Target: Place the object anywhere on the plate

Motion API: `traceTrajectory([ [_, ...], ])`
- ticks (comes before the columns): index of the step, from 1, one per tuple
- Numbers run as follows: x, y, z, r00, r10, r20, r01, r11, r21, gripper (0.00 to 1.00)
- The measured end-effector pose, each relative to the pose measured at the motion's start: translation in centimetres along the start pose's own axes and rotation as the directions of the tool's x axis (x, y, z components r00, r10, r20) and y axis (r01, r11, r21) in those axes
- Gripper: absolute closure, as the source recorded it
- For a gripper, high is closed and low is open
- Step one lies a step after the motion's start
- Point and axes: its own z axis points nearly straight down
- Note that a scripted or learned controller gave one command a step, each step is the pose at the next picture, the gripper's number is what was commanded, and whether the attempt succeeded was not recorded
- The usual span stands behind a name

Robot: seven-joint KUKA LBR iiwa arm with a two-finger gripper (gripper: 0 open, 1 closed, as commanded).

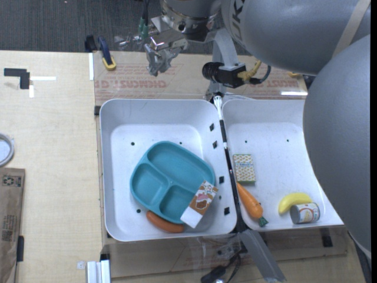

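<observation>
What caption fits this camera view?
Gripper hovers above two bins; blue plate in the left bin.

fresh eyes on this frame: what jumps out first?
The big grey arm fills the top right, its gripper hanging above the bench behind the bins. Next, the blue divided plate in the left bin, with a small carton leaning on its lower right edge and a sausage just below it. The right bin holds a carrot, banana and can.
</observation>
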Motion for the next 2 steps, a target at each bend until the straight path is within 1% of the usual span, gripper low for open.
traceTrajectory([
  [2, -0.19, 0.21, -0.97, 1.0, 0.001, 0.002, -0.001, 1.0, 0.011, 1.0],
])
